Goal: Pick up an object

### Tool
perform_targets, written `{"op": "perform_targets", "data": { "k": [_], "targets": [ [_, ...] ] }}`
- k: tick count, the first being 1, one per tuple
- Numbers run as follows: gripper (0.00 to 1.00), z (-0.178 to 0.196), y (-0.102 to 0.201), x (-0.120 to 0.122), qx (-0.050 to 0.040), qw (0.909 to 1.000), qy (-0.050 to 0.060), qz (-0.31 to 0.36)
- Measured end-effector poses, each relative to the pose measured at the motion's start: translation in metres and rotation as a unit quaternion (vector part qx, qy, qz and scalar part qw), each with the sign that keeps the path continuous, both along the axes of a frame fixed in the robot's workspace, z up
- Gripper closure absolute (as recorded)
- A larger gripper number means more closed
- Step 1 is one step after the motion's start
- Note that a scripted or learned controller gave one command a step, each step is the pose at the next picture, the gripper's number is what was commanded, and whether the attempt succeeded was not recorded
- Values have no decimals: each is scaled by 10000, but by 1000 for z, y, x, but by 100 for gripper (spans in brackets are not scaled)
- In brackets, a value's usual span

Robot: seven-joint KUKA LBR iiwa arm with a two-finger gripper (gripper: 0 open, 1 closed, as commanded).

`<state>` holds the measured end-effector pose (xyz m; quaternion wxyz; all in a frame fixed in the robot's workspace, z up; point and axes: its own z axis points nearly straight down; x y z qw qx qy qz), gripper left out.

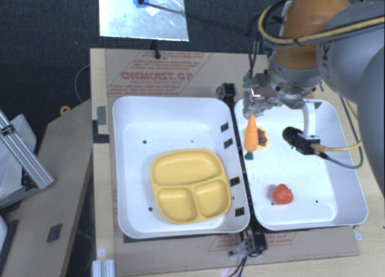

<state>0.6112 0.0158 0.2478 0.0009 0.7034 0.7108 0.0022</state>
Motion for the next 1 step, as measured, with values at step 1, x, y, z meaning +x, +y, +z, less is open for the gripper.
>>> {"op": "perform_targets", "data": {
  "k": [1],
  "targets": [
    [100, -9, 61, 16, 0, 10000, 8, 2]
  ]
}}
